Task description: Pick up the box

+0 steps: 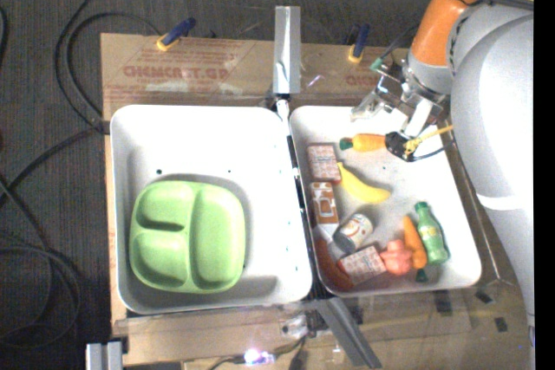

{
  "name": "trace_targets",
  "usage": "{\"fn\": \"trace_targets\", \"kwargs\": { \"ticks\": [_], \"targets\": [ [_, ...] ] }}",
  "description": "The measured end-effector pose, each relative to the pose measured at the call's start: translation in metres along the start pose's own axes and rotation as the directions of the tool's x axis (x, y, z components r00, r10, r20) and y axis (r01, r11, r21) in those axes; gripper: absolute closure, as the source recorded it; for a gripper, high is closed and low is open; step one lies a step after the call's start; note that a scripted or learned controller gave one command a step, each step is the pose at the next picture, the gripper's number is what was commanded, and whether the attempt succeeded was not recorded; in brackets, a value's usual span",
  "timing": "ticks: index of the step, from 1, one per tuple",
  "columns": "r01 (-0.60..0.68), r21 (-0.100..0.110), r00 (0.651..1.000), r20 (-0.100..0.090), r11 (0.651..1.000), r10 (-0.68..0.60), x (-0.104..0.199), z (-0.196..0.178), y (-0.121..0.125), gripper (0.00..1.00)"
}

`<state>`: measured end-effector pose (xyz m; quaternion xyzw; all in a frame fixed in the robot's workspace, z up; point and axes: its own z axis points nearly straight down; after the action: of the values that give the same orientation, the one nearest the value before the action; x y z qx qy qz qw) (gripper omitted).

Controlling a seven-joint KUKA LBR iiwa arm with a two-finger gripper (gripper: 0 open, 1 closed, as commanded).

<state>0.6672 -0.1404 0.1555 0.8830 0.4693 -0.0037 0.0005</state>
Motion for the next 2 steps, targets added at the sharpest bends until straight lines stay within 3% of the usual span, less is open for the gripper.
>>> {"fn": "trace_targets", "kwargs": {
  "ticks": [1, 2],
  "targets": [
    [-0.014, -0.015, 1.000, -0.014, 1.000, 0.014, -0.009, 0.058, -0.088, 0.00],
    [-0.152, 0.010, 0.988, 0.003, 0.988, 0.152, 0.027, 0.034, -0.020, 0.00]
  ]
}}
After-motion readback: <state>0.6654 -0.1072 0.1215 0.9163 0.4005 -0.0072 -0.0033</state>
